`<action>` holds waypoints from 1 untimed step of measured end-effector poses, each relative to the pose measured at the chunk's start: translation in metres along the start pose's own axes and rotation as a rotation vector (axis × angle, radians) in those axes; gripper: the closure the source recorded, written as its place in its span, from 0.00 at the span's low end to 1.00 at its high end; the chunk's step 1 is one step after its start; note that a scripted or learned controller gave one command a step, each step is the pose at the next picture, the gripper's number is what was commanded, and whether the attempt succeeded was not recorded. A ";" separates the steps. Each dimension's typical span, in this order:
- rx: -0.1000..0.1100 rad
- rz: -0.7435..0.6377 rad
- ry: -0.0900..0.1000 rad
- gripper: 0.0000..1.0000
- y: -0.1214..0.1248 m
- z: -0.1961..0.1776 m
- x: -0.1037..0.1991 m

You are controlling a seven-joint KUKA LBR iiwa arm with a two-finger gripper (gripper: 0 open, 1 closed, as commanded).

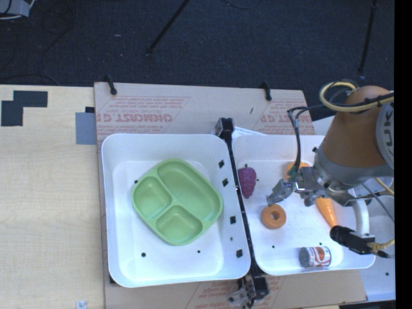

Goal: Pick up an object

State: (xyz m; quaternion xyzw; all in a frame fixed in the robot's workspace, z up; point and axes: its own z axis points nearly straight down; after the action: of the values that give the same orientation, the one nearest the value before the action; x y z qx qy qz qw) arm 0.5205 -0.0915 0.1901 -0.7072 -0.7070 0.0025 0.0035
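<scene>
My gripper hangs over the right bin, open, with nothing between its fingers. Just below and left of it lies an orange ring. A purple berry-shaped toy rests against the divider to the gripper's left. An orange carrot lies to its right, partly under the wrist. A small orange piece shows behind the gripper. A white and red can lies on its side near the bin's front edge.
The left bin holds a green divided plate. A black divider runs between the two bins. The arm's orange band and grey body cover the right bin's far right side.
</scene>
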 end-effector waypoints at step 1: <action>0.001 0.000 0.001 0.00 -0.009 0.051 -0.006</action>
State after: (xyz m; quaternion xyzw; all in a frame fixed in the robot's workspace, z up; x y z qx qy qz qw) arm 0.5114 -0.0972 0.1387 -0.7073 -0.7069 0.0025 0.0039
